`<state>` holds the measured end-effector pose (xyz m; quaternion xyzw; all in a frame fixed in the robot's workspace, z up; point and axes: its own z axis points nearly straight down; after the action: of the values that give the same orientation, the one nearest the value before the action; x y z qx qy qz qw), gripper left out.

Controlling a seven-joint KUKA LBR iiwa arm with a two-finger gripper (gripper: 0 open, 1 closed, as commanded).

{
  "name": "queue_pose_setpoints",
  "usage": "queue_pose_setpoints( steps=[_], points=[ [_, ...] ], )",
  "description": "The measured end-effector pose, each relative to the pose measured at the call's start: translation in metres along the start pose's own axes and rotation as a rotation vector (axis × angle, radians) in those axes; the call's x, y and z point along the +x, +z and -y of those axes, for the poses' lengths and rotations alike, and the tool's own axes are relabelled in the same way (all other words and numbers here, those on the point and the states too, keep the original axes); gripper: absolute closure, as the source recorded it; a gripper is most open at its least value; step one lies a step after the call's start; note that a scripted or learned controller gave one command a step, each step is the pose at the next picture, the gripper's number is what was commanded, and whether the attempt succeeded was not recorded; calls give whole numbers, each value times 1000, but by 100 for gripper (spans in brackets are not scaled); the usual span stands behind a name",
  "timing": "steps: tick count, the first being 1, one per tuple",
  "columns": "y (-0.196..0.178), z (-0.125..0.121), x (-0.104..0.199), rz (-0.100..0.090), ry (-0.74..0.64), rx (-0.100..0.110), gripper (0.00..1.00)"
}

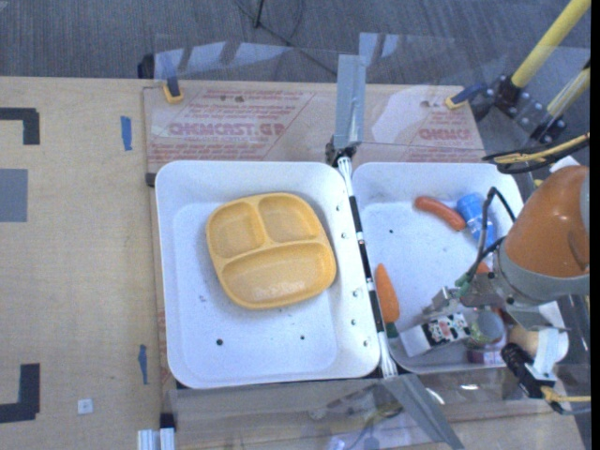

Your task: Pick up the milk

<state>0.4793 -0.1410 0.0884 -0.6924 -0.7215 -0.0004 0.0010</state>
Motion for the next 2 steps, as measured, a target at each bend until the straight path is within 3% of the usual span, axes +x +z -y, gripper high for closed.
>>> queue_pose_setpoints(
  steps=[1, 2],
  points=[
    [-1, -4, 39, 14, -199, -10, 0],
    [-9, -4, 42, 7, -199, -10, 100]
  ],
)
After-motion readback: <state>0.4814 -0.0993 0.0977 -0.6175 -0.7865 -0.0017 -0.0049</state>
